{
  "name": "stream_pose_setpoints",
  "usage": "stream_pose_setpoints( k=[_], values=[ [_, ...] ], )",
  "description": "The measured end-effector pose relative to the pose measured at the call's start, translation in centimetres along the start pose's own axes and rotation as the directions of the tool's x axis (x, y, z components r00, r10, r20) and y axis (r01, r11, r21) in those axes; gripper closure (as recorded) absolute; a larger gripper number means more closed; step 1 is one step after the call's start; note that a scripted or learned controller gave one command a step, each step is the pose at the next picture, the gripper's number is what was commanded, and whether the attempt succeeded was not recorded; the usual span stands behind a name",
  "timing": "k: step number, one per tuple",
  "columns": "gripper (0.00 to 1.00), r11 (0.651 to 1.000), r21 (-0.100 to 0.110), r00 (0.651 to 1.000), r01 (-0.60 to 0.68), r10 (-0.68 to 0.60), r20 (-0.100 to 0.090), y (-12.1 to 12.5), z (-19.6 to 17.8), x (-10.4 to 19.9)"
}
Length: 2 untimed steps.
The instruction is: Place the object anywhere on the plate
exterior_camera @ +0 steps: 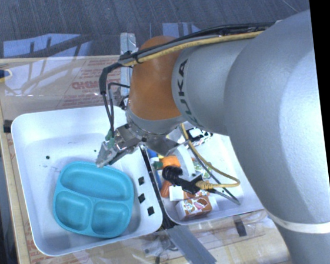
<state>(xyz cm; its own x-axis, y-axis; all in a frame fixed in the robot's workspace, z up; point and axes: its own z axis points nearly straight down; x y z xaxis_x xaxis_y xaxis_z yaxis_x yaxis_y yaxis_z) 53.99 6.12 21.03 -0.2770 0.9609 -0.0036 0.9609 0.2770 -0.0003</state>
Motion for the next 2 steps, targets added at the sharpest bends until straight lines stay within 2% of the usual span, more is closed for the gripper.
stream_pose_setpoints(
  k=[1, 2],
  values=[
    [1.00, 1.000, 0.002, 1.000, 0.019, -0.019, -0.003, -1.82, 1.93, 1.80],
    [0.00, 1.000, 0.002, 1.000, 0.018, -0.018, -0.003, -1.81, 1.91, 1.80]
  ],
)
